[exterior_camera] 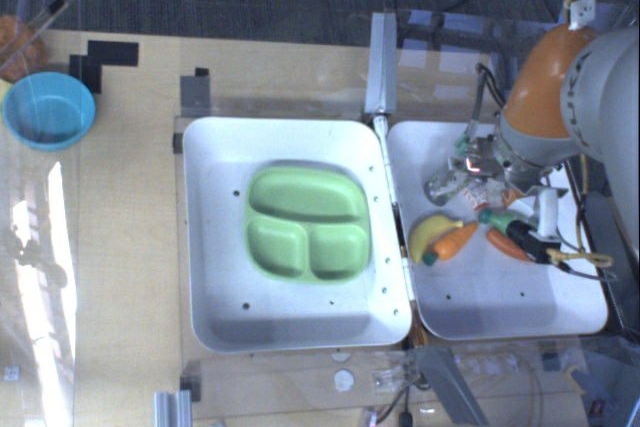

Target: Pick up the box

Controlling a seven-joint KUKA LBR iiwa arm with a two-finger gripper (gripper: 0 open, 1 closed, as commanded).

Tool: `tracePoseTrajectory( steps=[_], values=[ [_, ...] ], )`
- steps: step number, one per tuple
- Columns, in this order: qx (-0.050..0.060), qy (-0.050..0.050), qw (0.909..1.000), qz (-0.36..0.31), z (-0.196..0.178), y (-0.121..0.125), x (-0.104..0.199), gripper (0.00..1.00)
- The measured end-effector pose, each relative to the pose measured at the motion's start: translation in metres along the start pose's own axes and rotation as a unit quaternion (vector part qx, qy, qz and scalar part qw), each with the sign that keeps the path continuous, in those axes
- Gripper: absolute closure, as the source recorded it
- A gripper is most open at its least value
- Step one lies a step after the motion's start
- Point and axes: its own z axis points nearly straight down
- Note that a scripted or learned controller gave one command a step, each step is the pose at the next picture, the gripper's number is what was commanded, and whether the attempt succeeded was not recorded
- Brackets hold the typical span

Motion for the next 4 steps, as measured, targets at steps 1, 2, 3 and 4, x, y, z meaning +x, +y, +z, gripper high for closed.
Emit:
tracePoseTrajectory(
  steps=[1,2,3,4],
  values=[
    [-0.008,0.001,0.9988,0.049,0.028,0.073,-0.014,0.00],
    [-0.003,-0.001,1.0000,0.002,-0.114,0.071,-0.065,0.00],
    [0.000,0.000,0.9991,-0.043,-0.039,0.007,-0.015,0.00],
    [-0.003,0.001,0.9990,-0.045,-0.051,0.009,-0.014,1.00]
  ],
)
